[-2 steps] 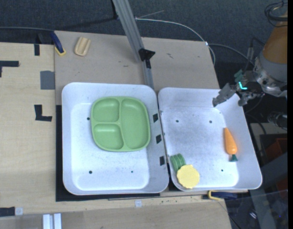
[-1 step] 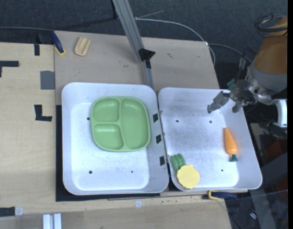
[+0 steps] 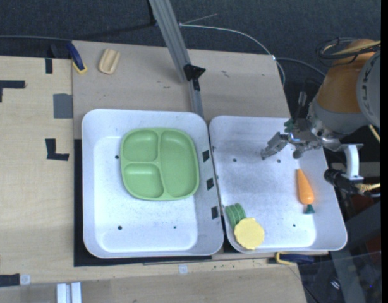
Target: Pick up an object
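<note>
Nothing picked yet, by my reading. My pincer point(image 3: 284, 145) hangs over the upper part of the right bin point(image 3: 257, 182), fingers spread apart, nothing between them. Candidates all lie loose: the orange carrot point(image 3: 304, 188) just below and to the right of my pincer, the yellow and green piece point(image 3: 244, 227) at the bin's near-left corner, the green divided plate point(image 3: 160, 163) in the left bin point(image 3: 99, 188). Whole grasp remains. My arm reaches in from the right, wrist bent down toward the bin floor.
</note>
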Robot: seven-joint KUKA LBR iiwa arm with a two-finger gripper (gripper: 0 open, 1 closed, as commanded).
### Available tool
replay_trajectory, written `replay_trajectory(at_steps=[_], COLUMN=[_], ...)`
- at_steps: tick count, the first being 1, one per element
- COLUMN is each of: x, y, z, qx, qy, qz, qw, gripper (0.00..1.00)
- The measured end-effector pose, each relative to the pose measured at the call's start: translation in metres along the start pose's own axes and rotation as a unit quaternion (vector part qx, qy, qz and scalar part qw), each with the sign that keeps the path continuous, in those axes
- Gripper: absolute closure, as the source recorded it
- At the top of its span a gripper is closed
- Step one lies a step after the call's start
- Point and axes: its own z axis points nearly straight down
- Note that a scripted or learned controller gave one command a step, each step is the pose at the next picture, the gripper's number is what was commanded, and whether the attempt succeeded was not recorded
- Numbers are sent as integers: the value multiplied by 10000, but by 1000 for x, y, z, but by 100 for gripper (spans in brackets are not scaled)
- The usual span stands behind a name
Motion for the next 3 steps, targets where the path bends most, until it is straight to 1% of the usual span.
replay_trajectory(at_steps=[1,2,3], x=[2,3,-3], y=[-6,-5,-2], z=[45,33,-12], qx=[-4,-22,-49], qy=[-3,0,-7], qz=[0,-8,3], qw=[10000,10000,10000], gripper=[0,100,100])
